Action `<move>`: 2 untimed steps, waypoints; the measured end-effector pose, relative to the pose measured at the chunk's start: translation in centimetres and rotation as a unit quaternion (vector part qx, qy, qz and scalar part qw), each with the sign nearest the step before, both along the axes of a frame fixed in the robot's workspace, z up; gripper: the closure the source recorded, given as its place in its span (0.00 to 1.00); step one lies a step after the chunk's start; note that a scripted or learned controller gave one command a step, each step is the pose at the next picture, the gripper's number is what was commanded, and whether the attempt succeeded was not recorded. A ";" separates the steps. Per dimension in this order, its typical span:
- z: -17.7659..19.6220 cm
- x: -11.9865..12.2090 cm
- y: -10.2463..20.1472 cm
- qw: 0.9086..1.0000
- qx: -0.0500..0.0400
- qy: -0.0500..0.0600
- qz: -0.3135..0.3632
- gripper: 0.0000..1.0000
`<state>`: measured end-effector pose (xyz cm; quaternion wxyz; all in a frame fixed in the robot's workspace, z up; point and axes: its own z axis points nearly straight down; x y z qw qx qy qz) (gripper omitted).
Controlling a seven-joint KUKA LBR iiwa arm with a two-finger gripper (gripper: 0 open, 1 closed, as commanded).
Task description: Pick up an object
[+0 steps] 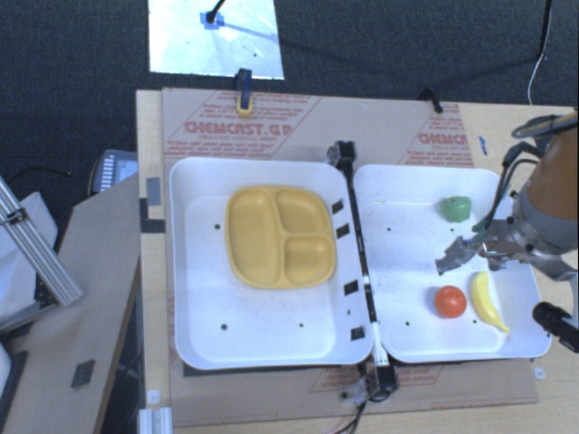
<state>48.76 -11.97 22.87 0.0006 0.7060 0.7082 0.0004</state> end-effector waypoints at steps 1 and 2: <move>-6.3 0.1 -0.2 1.000 0.001 0.002 -0.001 0.00; -12.5 0.2 0.3 1.000 0.001 0.003 -0.001 0.00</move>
